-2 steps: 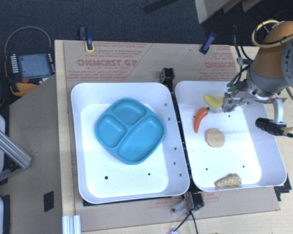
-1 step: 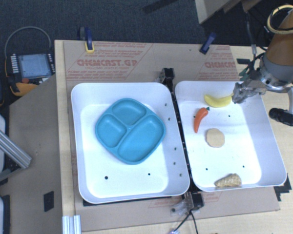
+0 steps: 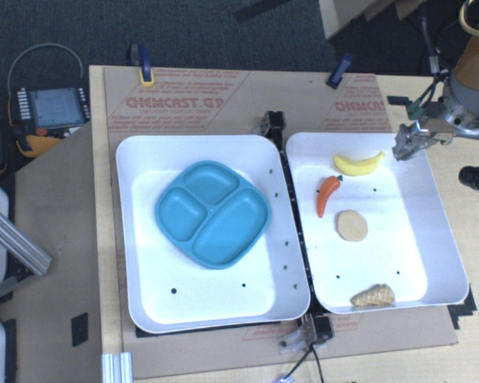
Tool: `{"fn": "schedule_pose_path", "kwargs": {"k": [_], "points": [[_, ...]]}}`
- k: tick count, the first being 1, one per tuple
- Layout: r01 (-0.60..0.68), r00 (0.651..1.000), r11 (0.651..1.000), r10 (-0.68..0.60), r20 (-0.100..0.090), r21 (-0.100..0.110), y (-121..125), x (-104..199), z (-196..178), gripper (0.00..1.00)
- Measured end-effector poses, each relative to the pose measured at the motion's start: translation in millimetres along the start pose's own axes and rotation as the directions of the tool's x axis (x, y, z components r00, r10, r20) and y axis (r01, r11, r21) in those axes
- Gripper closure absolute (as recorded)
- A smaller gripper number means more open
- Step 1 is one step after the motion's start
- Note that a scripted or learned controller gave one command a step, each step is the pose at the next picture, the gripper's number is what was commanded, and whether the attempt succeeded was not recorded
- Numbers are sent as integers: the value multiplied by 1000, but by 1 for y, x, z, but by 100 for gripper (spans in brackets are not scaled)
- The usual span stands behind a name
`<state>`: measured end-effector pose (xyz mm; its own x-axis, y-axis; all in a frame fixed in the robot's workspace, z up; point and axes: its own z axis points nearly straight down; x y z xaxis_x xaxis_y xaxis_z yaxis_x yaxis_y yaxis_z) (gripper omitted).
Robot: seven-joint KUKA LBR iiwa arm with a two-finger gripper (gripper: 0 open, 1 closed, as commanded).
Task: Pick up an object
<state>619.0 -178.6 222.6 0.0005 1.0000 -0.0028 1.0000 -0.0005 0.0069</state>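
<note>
The right bin (image 3: 439, 214) holds a yellow banana (image 3: 358, 163) near its far edge, a red-orange chili pepper (image 3: 326, 194) just below it, a round tan cookie (image 3: 352, 226) in the middle and a tan bread-like piece (image 3: 373, 296) at the near edge. My gripper (image 3: 407, 146) hangs over the bin's far right corner, a short way right of the banana, with nothing seen between its fingers.
The left bin (image 3: 144, 294) carries a blue three-compartment plate (image 3: 213, 213). A black clamp (image 3: 273, 123) sits between the bins at the far side. Cardboard lies under both bins. A screen device (image 3: 54, 107) stands off the bench at far left.
</note>
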Motion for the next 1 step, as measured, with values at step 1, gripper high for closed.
{"fn": "schedule_pose_path", "kwargs": {"k": [1], "points": [[1,1000,1000,-1,-1,2,1,0,-21,100]]}}
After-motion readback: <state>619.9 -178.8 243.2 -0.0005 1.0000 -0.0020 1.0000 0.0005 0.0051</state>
